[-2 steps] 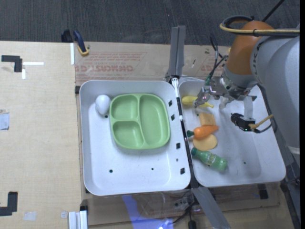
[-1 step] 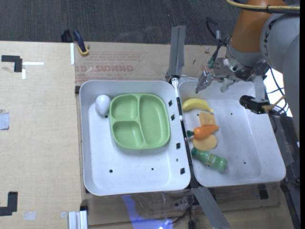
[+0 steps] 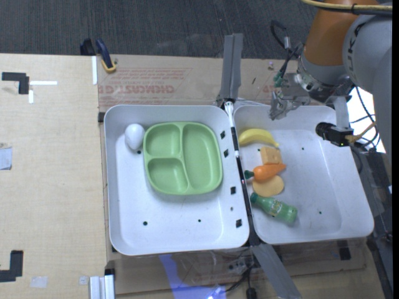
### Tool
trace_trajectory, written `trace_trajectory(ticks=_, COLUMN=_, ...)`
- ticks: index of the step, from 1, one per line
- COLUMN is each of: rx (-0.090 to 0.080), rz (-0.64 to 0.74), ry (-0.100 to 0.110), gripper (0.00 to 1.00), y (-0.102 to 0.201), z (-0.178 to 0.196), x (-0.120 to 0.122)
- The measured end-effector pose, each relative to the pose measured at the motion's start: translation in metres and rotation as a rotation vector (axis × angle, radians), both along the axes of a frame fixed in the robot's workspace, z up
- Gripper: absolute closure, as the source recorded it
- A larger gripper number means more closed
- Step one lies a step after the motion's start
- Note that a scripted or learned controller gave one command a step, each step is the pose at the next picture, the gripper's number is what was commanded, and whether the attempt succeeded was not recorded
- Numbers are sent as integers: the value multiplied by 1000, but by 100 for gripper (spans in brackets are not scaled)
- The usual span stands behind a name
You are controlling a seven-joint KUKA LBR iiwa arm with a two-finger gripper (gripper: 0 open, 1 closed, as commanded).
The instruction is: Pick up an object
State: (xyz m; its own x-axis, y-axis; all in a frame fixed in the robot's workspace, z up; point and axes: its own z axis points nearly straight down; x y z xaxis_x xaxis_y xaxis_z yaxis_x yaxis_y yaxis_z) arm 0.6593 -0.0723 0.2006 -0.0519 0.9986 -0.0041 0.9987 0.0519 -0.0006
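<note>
The claw (image 3: 278, 109) hangs over the far left corner of the right bin (image 3: 324, 185); whether it is spread or pressed together cannot be told, and nothing shows in it. Below it, along that bin's left side, lie a banana (image 3: 256, 136), a tan slice (image 3: 270, 155), an orange carrot (image 3: 268, 171), a round yellow piece (image 3: 269, 186) and a green bottle (image 3: 275, 208), close together. The left bin (image 3: 168, 223) holds a green tray (image 3: 182, 157) of 3 compartments with a white ball (image 3: 134, 136) touching its left rim. Red mirrored lettering on the cardboard (image 3: 156, 83) behind is unreadable.
</note>
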Motion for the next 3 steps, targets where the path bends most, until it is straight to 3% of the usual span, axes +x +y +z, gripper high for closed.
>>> trace_trajectory(ticks=1, rx=0, rz=0, ry=0, gripper=0, y=0, z=0, x=0)
trace_trajectory(ticks=2, rx=3, rz=86, ry=1, gripper=0, y=-24, z=-89, x=-1)
trace_trajectory(ticks=3, rx=3, rz=86, ry=0, gripper=0, y=-24, z=-89, x=-1)
